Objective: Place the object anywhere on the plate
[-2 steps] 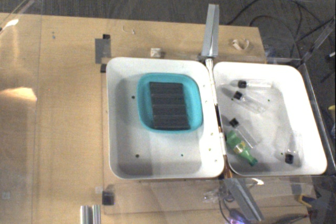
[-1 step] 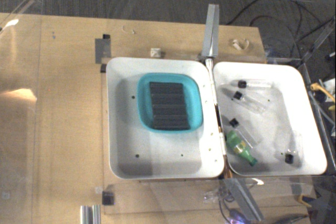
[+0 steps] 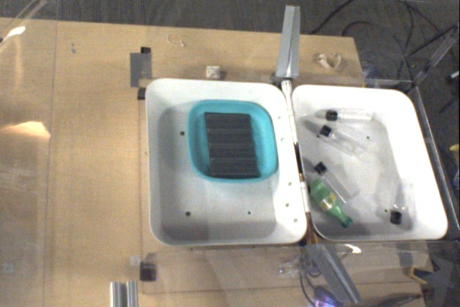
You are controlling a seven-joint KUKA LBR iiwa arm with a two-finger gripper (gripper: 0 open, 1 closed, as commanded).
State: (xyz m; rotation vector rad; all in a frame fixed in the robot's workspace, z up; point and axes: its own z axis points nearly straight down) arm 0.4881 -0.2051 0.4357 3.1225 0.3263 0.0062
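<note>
camera view: locate the teal plate in the upper middle of the left white bin, and find the dark ribbed block lying flat on the plate, inside its rim and covering most of its floor. to the right of the plate, across the seam between the bins, note the right white bin. inside it, identify a green bottle lying tilted to the lower right of the plate, just past the seam, and clear tubes with black caps scattered further right of the plate.
</note>
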